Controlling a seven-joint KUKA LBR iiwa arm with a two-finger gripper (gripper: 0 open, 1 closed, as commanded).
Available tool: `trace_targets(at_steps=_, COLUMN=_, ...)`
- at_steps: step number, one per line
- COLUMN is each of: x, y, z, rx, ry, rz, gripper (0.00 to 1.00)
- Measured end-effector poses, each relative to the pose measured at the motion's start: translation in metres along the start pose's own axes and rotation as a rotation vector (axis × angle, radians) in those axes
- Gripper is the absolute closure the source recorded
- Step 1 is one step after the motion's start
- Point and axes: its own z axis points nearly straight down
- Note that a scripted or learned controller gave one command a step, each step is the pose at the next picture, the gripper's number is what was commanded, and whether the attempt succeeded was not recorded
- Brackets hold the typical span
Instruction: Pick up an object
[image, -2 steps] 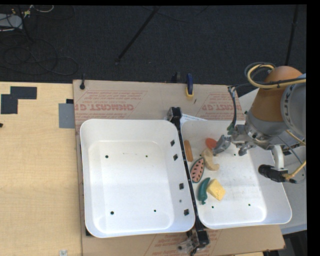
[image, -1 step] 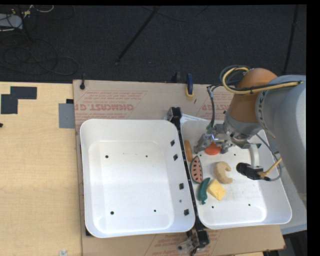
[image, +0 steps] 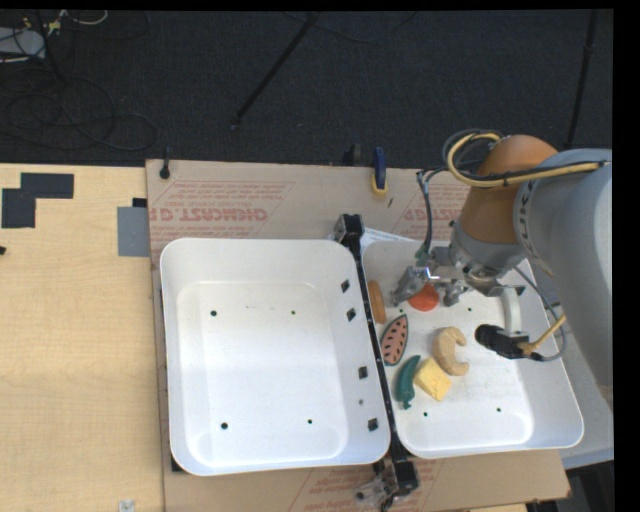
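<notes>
Red round object, small and smooth like a toy tomato, lies on the floor of the right-hand shallow white bin, near its far left corner. It appears to be the piece the robot is going for. Nothing has been lifted yet, so the pick looks only about half done. The approach seems complete, while closing, gripping and raising remain.

From left to right, the left-hand shallow white bin shows a bare floor. Just past the divider, inside the right bin, a slim tan stick lies along the wall. Below it is a reddish-brown speckled oval piece, and below that a curved dark green piece. A pale yellow block sits just beside the green piece. A beige crescent-shaped piece touches the block's upper right corner.

Above this cluster, the two-finger gripper is low in the bin, directly over the red object. Its metal fingers look spread apart, one on each side of the red object. They seem to straddle it without clamping it, so the pincer reads as open.

The grey arm enters from the right and bends steeply downward at the wrist. Its orange band sits just above the gripper, over the far edge of the right bin.
</notes>
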Motion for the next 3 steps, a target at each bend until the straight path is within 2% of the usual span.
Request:
trace_targets(at_steps=1, x=-0.018, y=0.0, z=0.0, rx=-0.002, ry=-0.001, rz=0.002, gripper=0.0)
trace_targets(at_steps=2, x=-0.018, y=-0.001, z=-0.01, rx=0.002, ry=0.0, rz=0.003, gripper=1.0)
trace_targets(at_steps=3, x=-0.031, y=-0.011, z=-0.004, rx=-0.009, ry=0.001, rz=0.001, gripper=1.0)
